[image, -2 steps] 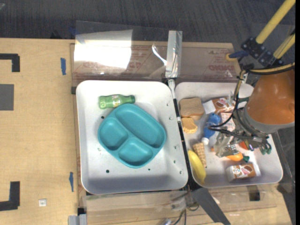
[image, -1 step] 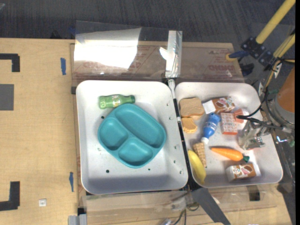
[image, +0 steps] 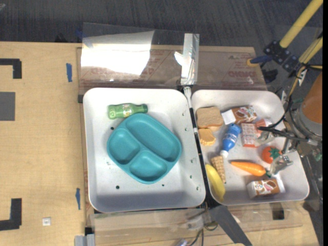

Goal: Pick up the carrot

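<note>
The orange carrot [image: 247,167] lies flat in the right bin [image: 294,188], towards its front, with its thick end to the right. My gripper [image: 281,161] comes in from the right edge and hangs low just past that thick end, beside a small red tomato [image: 268,154]. I see nothing held in it. The arm's grey body and orange band show at the far right.
Around the carrot are a banana [image: 216,181], a waffle cone [image: 219,165], a blue bottle [image: 230,138], bread slices [image: 209,117], snack boxes [image: 248,134] and a small carton [image: 265,187]. The left bin [image: 97,188] holds a teal divided plate [image: 144,146] and a green bottle [image: 126,110].
</note>
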{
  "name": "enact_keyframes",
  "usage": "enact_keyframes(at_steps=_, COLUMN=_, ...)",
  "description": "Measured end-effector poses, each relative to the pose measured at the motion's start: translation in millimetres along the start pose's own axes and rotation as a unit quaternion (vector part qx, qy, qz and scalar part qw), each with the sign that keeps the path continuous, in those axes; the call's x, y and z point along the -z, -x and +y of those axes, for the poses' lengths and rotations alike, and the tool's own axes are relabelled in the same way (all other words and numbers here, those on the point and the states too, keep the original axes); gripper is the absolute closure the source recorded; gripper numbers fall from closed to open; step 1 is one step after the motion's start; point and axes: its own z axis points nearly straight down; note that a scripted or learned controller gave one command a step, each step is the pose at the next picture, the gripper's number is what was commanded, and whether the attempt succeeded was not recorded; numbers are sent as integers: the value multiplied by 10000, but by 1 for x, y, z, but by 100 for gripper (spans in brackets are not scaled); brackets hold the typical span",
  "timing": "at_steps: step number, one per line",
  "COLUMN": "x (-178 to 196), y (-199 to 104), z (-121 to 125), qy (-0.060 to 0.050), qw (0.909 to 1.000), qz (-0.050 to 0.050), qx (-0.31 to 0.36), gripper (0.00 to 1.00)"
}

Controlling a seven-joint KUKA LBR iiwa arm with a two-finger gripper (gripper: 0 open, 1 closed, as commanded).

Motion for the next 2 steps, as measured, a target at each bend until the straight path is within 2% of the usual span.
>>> enact_keyframes(at_steps=1, x=-41, y=-15, z=54, qy=-10, qw=9999, qz=-31, qx=-143, gripper=0)
enact_keyframes(at_steps=2, x=-45, y=-18, z=93, qy=11, qw=9930, qz=2, qx=1178, gripper=0)
